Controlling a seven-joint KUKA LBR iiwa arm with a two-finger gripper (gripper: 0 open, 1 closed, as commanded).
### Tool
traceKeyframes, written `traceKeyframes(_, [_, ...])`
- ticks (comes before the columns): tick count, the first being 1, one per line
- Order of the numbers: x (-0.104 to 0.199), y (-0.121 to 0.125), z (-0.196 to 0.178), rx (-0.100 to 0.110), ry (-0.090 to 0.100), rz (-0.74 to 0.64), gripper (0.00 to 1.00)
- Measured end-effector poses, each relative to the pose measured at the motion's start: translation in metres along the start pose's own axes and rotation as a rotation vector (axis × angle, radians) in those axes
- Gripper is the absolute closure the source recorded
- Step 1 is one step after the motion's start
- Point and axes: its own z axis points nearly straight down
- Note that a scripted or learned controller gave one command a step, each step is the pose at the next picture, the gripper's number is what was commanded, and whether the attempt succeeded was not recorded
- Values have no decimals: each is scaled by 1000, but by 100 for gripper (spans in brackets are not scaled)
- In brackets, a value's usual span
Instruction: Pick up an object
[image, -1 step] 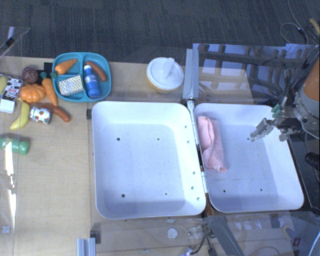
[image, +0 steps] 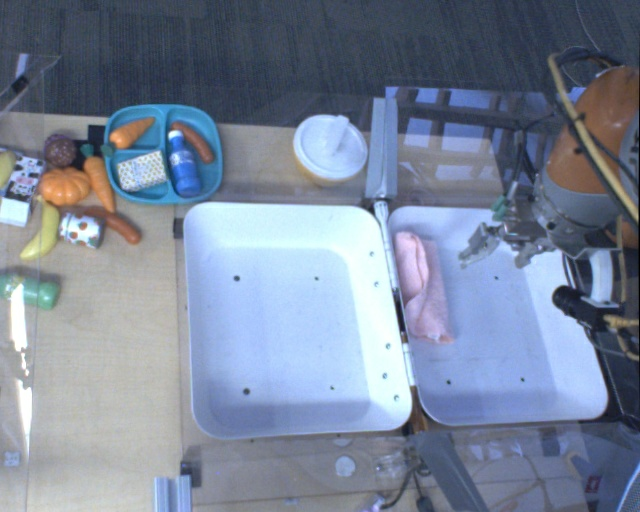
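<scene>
Two shallow white bins lay side by side on the wooden bench (image: 90, 400), their smooth plastic floors dotted with small dark holes. Nearest the lower edge, the left bin (image: 290, 320) was the larger, square with rounded corners. The right bin (image: 510, 330) held a pink cloth (image: 424, 287), soft and rolled into a long lump, lying against that bin's left wall, just beside the divide between the two bins.

Above the right bin's upper right part hung the grey arm (image: 590, 160) with its orange band, reaching in from the right. Its claw (image: 500, 243) stood spread open over bare white floor with nothing between its fingers, well apart from the cloth.

Behind the bins sat a round yellow tub with a white lid (image: 331, 147). To the left, a blue divided plate (image: 163, 153) carried a toy carrot, a blue bottle, a sausage and a cracker-like square. Loose plastic toy foods lay by the bench's left edge: a small pumpkin (image: 65, 186), a banana (image: 42, 232), a tin can (image: 81, 230) and a green piece (image: 32, 290).
</scene>
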Motion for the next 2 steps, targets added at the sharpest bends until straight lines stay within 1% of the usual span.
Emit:
traceKeyframes(1, [21, 36, 100, -1, 0, -169, 0])
traceKeyframes(2, [-38, 62, 23, -6, -3, -133, 0])
